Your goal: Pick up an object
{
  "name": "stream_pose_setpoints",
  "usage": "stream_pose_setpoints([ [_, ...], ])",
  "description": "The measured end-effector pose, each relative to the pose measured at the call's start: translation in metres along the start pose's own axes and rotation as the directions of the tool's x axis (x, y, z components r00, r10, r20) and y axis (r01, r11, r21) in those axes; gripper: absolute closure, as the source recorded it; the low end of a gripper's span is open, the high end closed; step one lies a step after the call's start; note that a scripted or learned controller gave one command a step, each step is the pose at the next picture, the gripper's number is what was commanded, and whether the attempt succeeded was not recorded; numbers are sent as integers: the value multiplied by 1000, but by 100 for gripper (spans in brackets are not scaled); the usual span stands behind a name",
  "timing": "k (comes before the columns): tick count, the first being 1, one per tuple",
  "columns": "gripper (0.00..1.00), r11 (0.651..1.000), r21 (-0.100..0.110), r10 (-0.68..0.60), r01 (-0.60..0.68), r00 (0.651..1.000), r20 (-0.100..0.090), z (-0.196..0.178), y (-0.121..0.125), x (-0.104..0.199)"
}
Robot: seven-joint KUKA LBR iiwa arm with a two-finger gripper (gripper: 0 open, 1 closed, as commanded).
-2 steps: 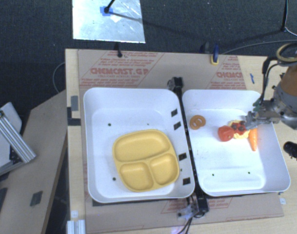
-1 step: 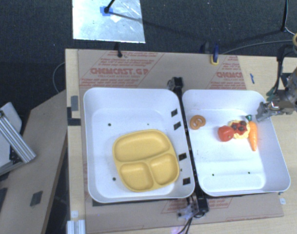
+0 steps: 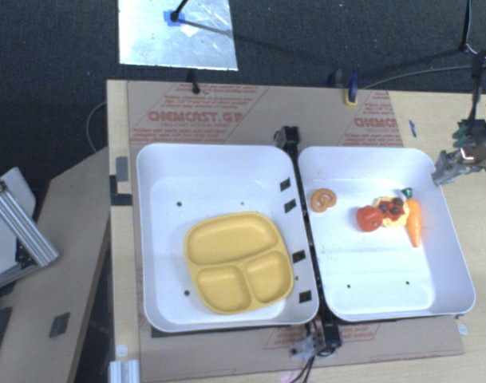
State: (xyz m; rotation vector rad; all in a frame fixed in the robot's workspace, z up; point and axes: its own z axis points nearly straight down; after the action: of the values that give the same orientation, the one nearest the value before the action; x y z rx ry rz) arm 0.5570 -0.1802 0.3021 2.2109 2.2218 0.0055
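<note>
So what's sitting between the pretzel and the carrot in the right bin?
In the camera view, a red tomato-like piece and a small pizza-like slice lie between the pretzel and the carrot, close against the carrot.

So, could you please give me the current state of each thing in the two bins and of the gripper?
Yellow three-compartment plastic tray: flat in left white bin.
Small orange pretzel-shaped toy: lying in right white bin.
Red toy tomato: lying beside the carrot.
Orange toy carrot: lying flat.
Gripper: over the right bin's rim.
</note>
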Motion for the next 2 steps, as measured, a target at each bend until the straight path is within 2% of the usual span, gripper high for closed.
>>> stream_pose_setpoints([
  [1,100,1000,7,-5,5,1000,-4,10,-5,62],
  [2,100,1000,6,-5,5,1000,-4,26,-4,109],
])
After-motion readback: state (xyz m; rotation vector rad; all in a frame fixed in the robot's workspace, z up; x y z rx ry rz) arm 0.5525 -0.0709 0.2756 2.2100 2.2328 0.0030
